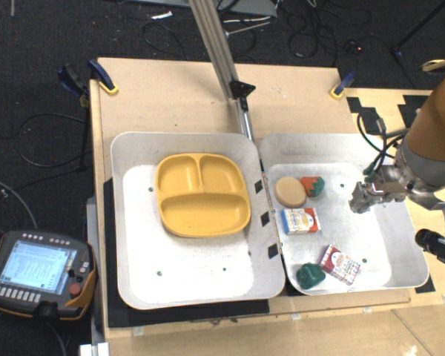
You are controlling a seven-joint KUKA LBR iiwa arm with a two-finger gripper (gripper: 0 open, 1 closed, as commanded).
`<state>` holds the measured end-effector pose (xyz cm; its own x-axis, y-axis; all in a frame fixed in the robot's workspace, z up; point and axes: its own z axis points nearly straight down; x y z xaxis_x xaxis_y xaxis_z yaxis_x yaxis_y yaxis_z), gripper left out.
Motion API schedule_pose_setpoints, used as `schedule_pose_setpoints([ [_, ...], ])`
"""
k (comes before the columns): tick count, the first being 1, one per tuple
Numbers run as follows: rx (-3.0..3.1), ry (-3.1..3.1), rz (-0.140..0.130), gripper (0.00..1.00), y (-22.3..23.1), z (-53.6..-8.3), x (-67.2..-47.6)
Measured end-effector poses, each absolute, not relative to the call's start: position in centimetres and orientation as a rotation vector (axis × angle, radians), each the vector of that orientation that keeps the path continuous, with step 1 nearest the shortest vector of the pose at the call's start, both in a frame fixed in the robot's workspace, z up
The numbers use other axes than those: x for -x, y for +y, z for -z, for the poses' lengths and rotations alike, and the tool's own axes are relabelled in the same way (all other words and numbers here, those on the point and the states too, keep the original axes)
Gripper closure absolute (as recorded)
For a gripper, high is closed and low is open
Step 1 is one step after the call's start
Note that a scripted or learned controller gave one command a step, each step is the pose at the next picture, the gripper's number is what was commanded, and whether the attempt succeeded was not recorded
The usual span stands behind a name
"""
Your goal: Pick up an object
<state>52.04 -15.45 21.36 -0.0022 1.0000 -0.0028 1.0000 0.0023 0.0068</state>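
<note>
In the right bin [371, 162] lie a round tan bun [289, 191], a red and green strawberry toy [314, 185] touching it, a small white carton with a red label [300, 220], a red and white packet [340, 264] and a dark green lump [309, 275]. My gripper [361, 197] hangs over the right half of this bin, right of the strawberry toy and apart from every object. Nothing shows between its fingers.
The left bin [133, 199] holds a yellow divided plate [203, 194]. A metal pole [216, 39] slants down to the seam between the bins. Blue and yellow clamps [102, 78] sit at the bench corners. A teach pendant [37, 271] lies on the floor at left.
</note>
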Motion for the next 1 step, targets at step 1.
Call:
schedule_pose_setpoints([
  [1, -2.216, 2.222, -0.002, 1.00, -15.46, -22.94, -52.15],
])
